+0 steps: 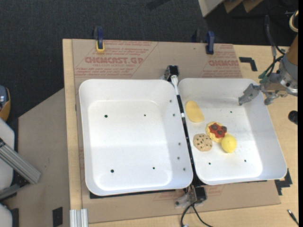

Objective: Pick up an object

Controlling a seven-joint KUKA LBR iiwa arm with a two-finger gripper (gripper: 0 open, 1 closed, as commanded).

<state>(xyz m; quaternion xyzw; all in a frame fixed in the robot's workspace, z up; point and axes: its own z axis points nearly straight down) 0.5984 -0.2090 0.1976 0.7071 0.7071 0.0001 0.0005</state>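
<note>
We saw our gripper [258, 92] open and holding nothing, far from the cookie [203, 142]. We thought it should drop straight down over one toy, then squeeze.

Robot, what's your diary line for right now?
arm: over right bin's far corner | gripper: nothing held | toys: cookie, lemon, pizza, yellow piece in right bin

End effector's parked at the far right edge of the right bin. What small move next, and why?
Probably shift the end effector left and toward the near side, over the cluster in the right bin. It sits by the bin's far right rim with nothing between its fingers, while the yellow oval piece, cookie, red-topped piece and lemon lie apart from it.
</note>
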